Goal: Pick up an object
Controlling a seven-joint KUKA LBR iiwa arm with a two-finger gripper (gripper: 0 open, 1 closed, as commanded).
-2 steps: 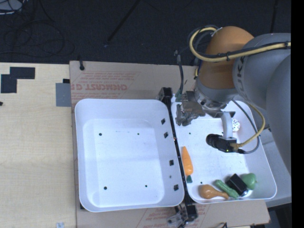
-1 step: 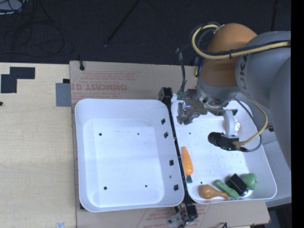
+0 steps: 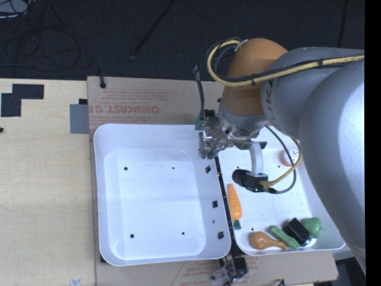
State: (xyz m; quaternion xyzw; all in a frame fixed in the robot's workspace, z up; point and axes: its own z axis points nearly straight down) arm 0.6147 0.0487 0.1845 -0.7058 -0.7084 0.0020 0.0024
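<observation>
Gripper [image 3: 209,140] hangs above the right bin's [image 3: 300,186] far-left corner, at the divider; whether it grips anything cannot be told. Toy carrot [image 3: 234,201] lies nearest, against that bin's left wall. A good pick needs a descent centred over the carrot, clear of the wall. Arm [image 3: 309,94] reaches in from the bin's right, wrist pointed down.

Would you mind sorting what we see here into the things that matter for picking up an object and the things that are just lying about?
For the job:
- gripper, over the divide between the bins
- orange carrot
- tan pear-shaped toy
- green toy
- black block
- right bin holding them

Lying about:
- left bin
- cardboard sheet
- wooden bench
</observation>
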